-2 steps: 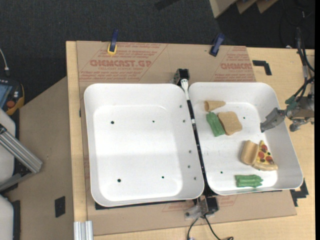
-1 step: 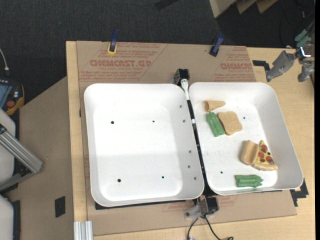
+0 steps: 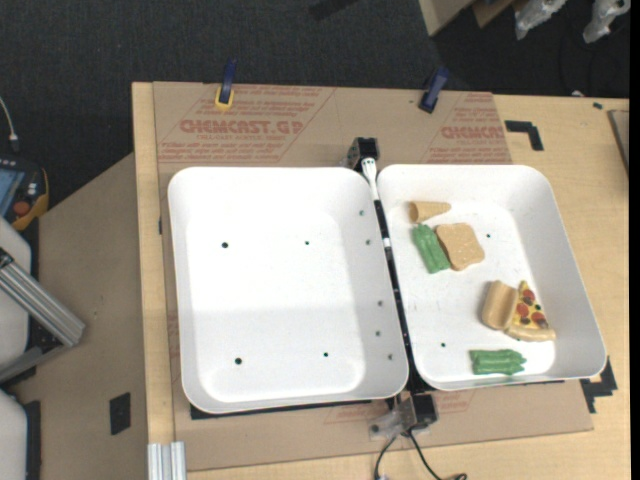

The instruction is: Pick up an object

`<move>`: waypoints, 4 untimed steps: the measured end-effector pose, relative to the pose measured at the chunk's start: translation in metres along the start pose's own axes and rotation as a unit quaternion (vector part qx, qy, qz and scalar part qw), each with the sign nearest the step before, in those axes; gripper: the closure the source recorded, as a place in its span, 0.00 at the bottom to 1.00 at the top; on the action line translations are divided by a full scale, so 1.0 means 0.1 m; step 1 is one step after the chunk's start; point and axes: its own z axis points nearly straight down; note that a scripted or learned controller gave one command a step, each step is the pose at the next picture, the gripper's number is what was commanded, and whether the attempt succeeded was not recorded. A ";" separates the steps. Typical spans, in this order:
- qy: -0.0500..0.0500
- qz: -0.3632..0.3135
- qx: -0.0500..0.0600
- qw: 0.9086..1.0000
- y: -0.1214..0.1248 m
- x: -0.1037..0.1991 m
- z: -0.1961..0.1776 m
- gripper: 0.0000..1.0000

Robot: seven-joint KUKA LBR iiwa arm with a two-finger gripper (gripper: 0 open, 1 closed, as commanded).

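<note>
Gripper (image 3: 572, 8): you see it blurred at top right, away from the bins; grip state cannot be told | Right bin (image 3: 560, 218): holds toast slice (image 3: 460, 245), green stick (image 3: 431, 249), pizza slice (image 3: 530, 315), bread roll (image 3: 496, 304) | Left bin (image 3: 200, 268): beside it, touching.

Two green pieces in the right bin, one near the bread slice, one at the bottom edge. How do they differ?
The upper green piece lies steeply, nearly top to bottom in the view; the lower green piece lies almost level. The upper one touches the bread slice; the lower one lies alone near the right bin's front rim. The lower one looks ridged, the upper smoother. Both are green, elongated and similar in size.
</note>
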 end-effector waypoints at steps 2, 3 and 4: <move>0.002 0.009 0.019 1.000 -0.64 -1.12 4.15 0.00; 0.002 0.003 0.007 1.000 -1.27 -0.64 3.02 0.00; 0.002 0.006 0.015 1.000 -1.29 -0.99 4.01 0.00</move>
